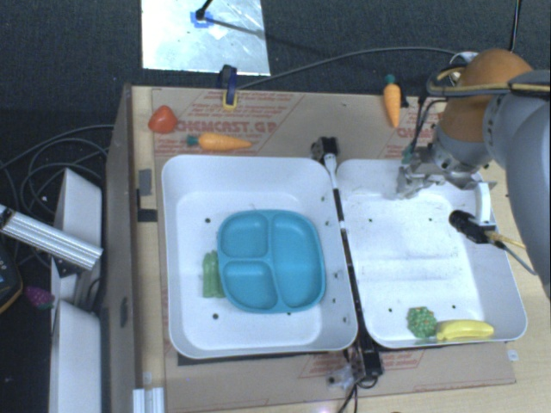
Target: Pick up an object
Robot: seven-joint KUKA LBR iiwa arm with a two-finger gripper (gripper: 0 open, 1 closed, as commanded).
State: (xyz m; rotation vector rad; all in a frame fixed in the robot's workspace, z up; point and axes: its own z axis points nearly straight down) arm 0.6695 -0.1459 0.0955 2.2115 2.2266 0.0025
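Camera view: gripper (411, 181) hovers over the right bin's (482, 304) far corner; can't tell its jaw state, nothing visibly held.

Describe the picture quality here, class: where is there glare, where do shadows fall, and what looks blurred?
Camera view: glare on the shiny sheet beyond the bench; the right bin floor is bright, nearly washed out; the blue tray casts only a soft shadow in the left bin; the gripper looks smeared and soft.
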